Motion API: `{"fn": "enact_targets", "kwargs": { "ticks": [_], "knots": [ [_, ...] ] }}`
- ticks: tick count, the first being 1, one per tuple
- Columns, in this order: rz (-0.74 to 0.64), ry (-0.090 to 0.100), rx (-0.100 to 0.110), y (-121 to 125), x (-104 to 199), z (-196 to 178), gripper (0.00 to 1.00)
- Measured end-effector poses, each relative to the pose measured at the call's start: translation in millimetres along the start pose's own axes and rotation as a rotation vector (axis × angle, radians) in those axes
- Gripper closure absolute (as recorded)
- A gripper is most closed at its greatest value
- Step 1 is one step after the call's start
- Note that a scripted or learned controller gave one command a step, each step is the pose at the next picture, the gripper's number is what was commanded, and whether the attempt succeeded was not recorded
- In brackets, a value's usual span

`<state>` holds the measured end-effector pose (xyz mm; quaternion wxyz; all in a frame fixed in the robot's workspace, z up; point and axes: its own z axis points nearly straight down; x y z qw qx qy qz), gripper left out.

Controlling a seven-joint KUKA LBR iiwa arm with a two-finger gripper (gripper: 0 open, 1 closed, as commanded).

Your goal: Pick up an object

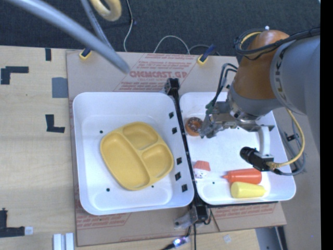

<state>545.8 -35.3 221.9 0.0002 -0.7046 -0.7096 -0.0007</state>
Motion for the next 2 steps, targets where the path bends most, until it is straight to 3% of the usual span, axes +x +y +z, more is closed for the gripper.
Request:
{"fn": "enact_targets", "kwargs": {
  "ticks": [2],
  "knots": [
    [0.001, -0.002, 0.001, 51.3, 109.2, 9.9, 1.0]
  ]
}}
